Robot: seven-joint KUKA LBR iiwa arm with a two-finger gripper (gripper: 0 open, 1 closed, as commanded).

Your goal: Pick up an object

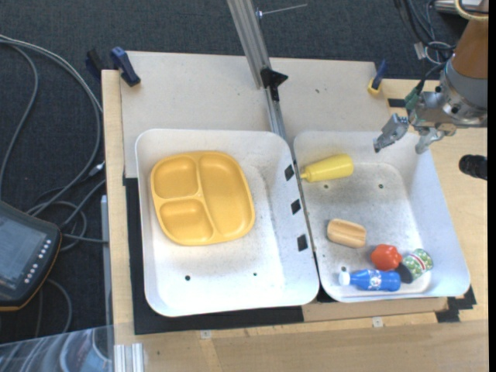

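My gripper [406, 137] hangs above the far right corner of the right bin [431, 200], its two fingers spread apart with nothing between them. In that bin a yellow mustard bottle [327, 168] lies near the far left. A tan bread roll [346, 232] sits in the middle. Along the near edge lie a blue and white bottle [371, 280], a red tomato-like toy [385, 256] and a small green, white and red ball [418, 263]. The gripper is well away from all of them, up and to the right.
The left bin [279, 231] holds a yellow divided plate [202, 197]. A metal pole [252, 37] slants across the back of the bench between the bins. Blue clamps [124, 64] hold the board's corners. Cables and a tablet [23, 254] lie on the floor at left.
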